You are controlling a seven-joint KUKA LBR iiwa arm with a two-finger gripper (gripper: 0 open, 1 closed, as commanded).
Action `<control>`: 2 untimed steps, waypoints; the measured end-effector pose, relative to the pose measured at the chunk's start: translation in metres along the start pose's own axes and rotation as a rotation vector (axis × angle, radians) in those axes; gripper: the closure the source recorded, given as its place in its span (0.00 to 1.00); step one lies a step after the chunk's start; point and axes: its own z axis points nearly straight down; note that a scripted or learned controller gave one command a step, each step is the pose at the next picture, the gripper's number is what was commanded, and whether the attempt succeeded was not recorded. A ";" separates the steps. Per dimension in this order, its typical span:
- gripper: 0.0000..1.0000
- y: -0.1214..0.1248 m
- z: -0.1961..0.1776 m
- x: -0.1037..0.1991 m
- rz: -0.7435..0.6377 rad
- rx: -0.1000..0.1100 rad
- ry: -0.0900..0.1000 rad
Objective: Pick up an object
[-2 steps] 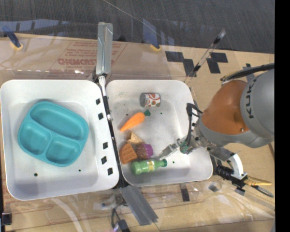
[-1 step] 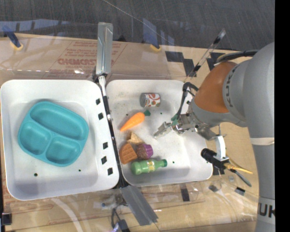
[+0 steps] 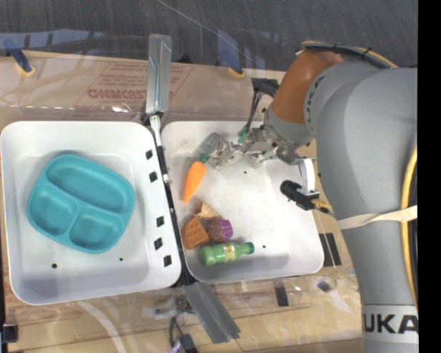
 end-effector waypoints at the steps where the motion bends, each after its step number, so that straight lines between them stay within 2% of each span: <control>1: 0.00 0.013 0.001 0.056 0.243 0.002 -0.001; 2: 0.00 -0.002 0.001 0.093 0.291 0.002 -0.001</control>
